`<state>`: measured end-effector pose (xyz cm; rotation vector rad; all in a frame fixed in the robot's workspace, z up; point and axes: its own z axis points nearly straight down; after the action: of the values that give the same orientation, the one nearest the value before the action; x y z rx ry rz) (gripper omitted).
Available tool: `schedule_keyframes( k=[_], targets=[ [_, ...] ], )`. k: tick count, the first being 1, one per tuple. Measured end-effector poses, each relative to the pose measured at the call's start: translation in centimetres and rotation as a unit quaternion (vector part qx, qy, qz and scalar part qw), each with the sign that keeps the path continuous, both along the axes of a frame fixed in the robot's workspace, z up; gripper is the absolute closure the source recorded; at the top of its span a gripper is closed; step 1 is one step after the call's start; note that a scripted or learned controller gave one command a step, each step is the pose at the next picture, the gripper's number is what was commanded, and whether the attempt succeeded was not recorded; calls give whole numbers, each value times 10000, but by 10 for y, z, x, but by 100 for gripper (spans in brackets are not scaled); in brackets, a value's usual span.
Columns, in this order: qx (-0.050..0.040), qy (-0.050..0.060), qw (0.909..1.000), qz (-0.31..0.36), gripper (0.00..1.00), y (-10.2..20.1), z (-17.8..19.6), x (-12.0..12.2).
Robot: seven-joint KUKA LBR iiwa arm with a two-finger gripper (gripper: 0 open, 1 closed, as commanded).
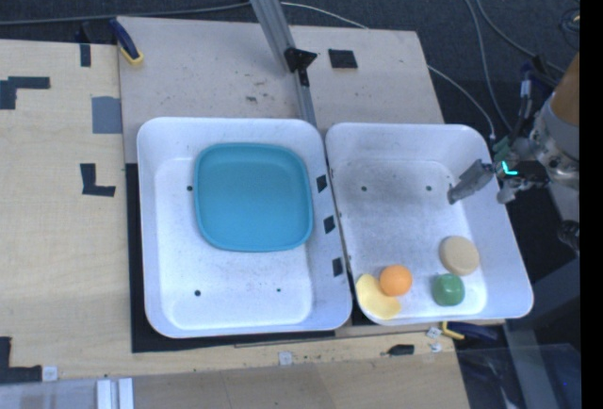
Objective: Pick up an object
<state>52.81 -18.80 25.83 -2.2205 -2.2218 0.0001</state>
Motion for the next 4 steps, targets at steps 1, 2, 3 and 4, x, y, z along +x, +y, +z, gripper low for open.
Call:
schedule_keyframes(
  k=[1,2,3,4],
  targets=[
    [0,1,10000,0,0,0,0,0],
    [6,29,10000,-1,0,0,-63,-1],
    [4,20,10000,-1,0,0,-108,-8],
    [-3,-8,10000,-1,0,-8,-153,-11]
  ],
)
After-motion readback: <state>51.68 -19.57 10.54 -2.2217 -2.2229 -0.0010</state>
